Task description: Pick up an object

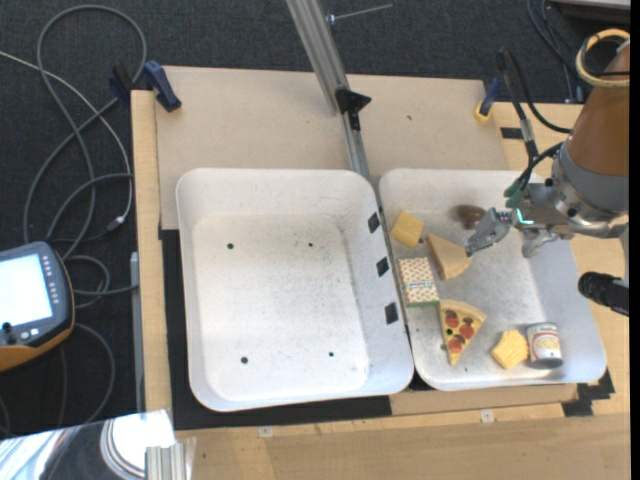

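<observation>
The right bin [500, 293] holds several small items: a yellow cheese block [407, 229], a tan wedge [449, 256], a patterned cracker [417, 279], a pizza slice [460, 328], a yellow chunk [509, 349], a small can [545, 343] and a brown lump [468, 214]. My gripper [508, 240] hangs over the upper middle of this bin, just right of the tan wedge and below the brown lump. Its fingers [487, 235] are spread apart with nothing between them.
The left bin [190, 203] sits beside the right one, with a dark divider strip between them. A metal pole [320, 43] slants down from the top to the bins' junction. Blue clamps [160, 83] hold the board. Cables and a pendant [25, 303] lie at left.
</observation>
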`<state>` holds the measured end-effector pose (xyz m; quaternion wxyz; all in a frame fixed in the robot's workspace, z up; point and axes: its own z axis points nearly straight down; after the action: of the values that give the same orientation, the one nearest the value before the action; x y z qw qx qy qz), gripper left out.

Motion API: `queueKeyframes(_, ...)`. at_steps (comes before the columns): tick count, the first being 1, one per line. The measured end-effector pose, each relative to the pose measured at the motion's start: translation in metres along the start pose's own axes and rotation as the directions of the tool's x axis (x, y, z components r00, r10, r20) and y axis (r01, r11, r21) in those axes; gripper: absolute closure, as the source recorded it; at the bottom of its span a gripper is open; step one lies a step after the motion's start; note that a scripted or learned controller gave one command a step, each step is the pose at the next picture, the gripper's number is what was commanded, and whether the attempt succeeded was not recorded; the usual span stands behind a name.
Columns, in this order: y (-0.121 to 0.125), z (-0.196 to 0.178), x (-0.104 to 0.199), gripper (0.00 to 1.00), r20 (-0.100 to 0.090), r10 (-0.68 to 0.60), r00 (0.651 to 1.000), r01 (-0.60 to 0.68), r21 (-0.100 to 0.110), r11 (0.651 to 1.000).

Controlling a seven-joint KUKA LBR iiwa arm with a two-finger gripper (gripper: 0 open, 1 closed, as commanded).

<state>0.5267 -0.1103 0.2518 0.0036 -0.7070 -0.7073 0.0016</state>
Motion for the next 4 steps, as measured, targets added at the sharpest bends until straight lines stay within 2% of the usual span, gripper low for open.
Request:
queueKeyframes(1, 0.000, -0.002, 0.000, 0.00, 0.001, 0.000, 1.000, 0.000, -0.004, 1.000)
queueKeyframes(3, -0.008, 0.101, 0.019, 0.00, 0.000, 0.000, 1.000, 0.000, 0.002, 1.000)
queueKeyframes(4, -0.007, 0.152, 0.019, 0.00, 0.001, 0.002, 1.000, -0.002, -0.004, 1.000)
